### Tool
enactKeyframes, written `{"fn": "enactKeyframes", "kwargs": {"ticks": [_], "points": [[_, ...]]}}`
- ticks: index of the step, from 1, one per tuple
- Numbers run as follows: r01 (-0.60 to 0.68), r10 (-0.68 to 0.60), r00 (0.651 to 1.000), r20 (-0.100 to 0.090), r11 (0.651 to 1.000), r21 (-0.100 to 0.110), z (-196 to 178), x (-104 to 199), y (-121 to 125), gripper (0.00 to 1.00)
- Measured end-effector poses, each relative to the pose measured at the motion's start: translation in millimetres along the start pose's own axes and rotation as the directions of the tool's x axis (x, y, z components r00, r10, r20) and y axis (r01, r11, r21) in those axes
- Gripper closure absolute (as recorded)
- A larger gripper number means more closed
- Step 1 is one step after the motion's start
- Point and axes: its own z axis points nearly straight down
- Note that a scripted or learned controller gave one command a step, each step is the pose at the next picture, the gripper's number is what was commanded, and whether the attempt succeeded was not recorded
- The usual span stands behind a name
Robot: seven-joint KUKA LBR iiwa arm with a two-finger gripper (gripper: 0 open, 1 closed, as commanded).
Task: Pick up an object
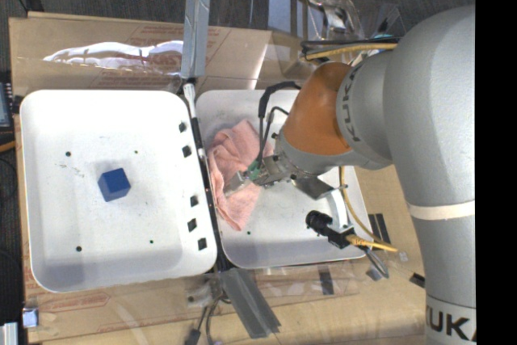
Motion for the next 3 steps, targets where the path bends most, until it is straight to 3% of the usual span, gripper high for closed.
{"fn": "enactKeyframes", "kwargs": {"ticks": [1, 2, 3], "points": [[-0.194, 0.194, 0.981, 0.0, 0.981, 0.0, -1, -20, 64, 0.0], [-0.193, 0.193, 0.981, -0.001, 0.981, -0.002, -2, -74, 66, 0.0], [-0.185, 0.185, 0.983, -0.002, 0.983, 0.001, -11, -72, 67, 1.0]]}}
